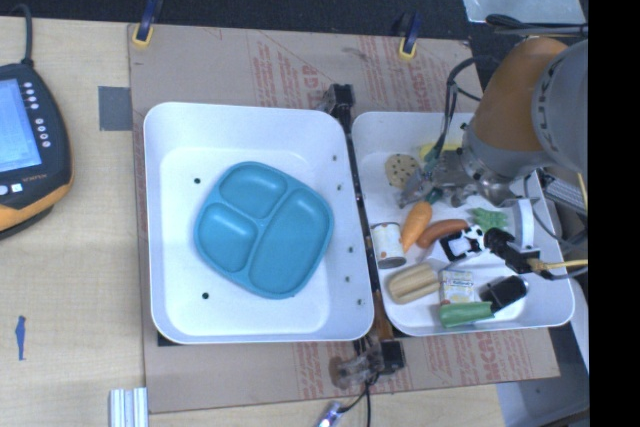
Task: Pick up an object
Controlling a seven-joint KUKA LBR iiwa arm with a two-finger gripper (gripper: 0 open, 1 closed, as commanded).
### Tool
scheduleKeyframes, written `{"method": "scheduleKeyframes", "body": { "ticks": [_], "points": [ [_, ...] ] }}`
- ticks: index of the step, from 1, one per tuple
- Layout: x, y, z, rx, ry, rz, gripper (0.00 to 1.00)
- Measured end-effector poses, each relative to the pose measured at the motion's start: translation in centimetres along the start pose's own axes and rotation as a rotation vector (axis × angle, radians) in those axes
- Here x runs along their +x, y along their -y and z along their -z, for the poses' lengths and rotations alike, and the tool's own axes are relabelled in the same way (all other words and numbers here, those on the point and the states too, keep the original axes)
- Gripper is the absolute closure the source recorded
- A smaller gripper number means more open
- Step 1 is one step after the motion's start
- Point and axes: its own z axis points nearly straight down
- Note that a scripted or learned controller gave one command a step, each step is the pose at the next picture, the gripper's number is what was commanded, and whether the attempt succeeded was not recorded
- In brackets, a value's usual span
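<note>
**Arm low over the cluttered right bin**

The arm (520,110) bends down into the right bin (560,310); the gripper (447,183) sits among toys, its state impossible to tell. An orange carrot (415,226) lies just below-left of it, a cookie (402,169) beside it, a blue plate (264,229) far left.

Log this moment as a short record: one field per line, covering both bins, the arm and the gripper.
left bin: holds one blue divided plate, lying flat near its middle
right bin: cluttered with small items, including a carrot, a cookie, a green piece and a tan roll
arm: reaches in from the right, over the right bin's upper part
gripper: low among the items near the cookie and carrot
grasp: nothing can be seen held
</note>
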Motion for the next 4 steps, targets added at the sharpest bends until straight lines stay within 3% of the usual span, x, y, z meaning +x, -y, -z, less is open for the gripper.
{"method": "scheduleKeyframes", "body": {
  "ticks": [1,2,3,4],
  "points": [
    [0.2,-6.5,0.2,0.004,-0.003,-0.005,0.0],
    [0.6,-0.1,0.0,0.002,-0.001,-0.001,0.0],
    [2.1,3.6,0.0,0.002,-0.001,-0.003,0.0],
    [2.0,3.6,1.0,0.004,0.001,0.0,1.0]
  ]
}}
